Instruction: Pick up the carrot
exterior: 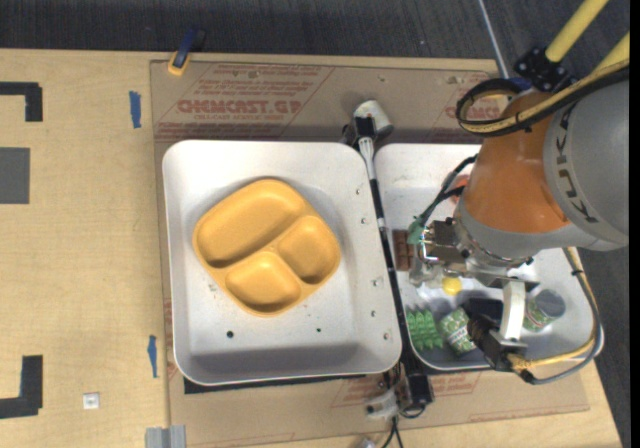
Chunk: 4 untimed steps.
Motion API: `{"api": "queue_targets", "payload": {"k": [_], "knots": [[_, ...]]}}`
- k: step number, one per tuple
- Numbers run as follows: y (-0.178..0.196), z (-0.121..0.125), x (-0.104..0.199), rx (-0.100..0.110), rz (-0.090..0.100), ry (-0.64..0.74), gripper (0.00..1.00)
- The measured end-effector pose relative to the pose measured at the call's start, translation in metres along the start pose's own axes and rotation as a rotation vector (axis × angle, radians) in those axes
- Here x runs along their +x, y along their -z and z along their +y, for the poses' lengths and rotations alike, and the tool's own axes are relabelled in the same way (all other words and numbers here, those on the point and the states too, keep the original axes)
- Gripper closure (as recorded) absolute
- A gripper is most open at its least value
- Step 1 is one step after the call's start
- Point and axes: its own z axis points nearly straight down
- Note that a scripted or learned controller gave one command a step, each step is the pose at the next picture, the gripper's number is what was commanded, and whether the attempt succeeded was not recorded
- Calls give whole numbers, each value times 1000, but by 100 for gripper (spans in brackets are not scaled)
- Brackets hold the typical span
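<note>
Tool (pixel 470 281) low over right bin (pixel 420 171), wrist masking it; grip state cannot tell. Carrot not identifiable among clutter under arm (pixel 520 186). Judged light, stiff, smooth toy; best taken across mid-body. Left bin (pixel 190 236) carries yellow tray (pixel 265 246).

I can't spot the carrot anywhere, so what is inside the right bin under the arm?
In the right bin, a green block, a green-white packet, a small yellow piece. The arm covers the rest; no carrot can be made out.

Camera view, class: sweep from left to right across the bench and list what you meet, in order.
Left white bin → yellow divided plate → green block → arm's orange band.
</note>
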Motion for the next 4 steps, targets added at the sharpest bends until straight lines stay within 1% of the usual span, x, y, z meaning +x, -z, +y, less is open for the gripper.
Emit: {"api": "queue_targets", "payload": {"k": [1,2,3,4], "knots": [[48,8,-47,-4,-1,-104,100],[0,5,-38,1,0,-147,100],[24,0,-1,-3,0,-183,100],[22,0,-2,-4,-1,-430,100]]}}
